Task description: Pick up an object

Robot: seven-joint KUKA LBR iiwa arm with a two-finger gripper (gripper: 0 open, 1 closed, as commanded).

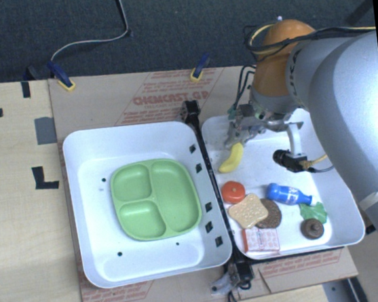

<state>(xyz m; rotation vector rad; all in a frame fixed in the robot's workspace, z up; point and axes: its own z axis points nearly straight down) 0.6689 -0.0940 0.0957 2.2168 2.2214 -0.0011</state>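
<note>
Two white bins, one gripper low over the banana in the right one.
Largest first: the arm reaches in from three o'clock, and its gripper hangs just above the upper tip of the yellow banana; the fingers are dark and blurred, so I cannot tell how far apart they stand, and nothing visibly sits between them. A good pick probably needs the fingers squared across the banana's narrow width, away from the bin's wall at nine o'clock. The left bin holds a green divided plate. The right bin holds, toward six o'clock of the banana, a blue bottle, toast, a red packet and an orange disc.
</note>
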